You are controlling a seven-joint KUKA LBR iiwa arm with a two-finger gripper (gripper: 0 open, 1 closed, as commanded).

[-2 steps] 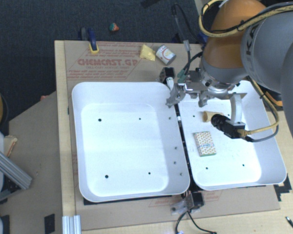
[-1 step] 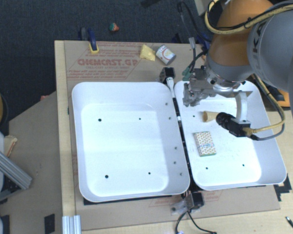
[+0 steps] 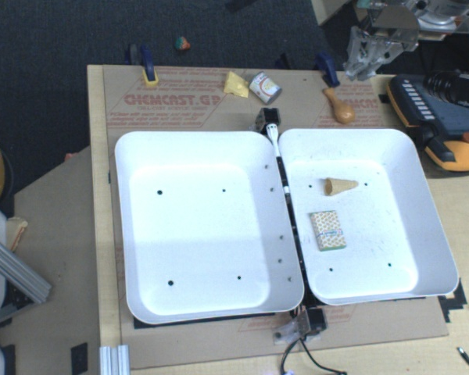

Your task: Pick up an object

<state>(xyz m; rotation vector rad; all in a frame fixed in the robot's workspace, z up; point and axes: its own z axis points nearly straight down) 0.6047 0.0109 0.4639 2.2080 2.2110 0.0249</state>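
Nearest item: small patterned packet [image 3: 327, 230], lying flat in the right bin [image 3: 422, 209], toward its near-left part.
Second item in right bin: tan cone-shaped piece [image 3: 340, 185], just beyond the packet, apart from it.
Left bin [image 3: 141, 209]: bare white floor with a few dark dots; I count no objects in it.
My end effector [image 3: 365, 55]: raised over the far-right corner of the table [image 3: 102, 209], outside both bins, beyond the right bin's far rim.
End effector state: nothing is visible between its fingers; at this angle I cannot tell whether they are spread or closed.
Direction to target: both bin items lie nearer the camera than my end effector and slightly to the view's left; the cone is the closer of the two.
Long axes: cone lies across the view, tip pointing view-right; packet runs near to far, slightly tilted.
Judgement: the approach calls for travel toward the camera, then a descent into the right bin; the cone's axis would want fingers closing across its width.
Count in bins: two bins, one packet, one cone.
Count outside bins, far edge of table: one yellow piece [image 3: 236, 85], one small box [image 3: 265, 87], one wooden-looking pear-shaped piece [image 3: 340, 106].
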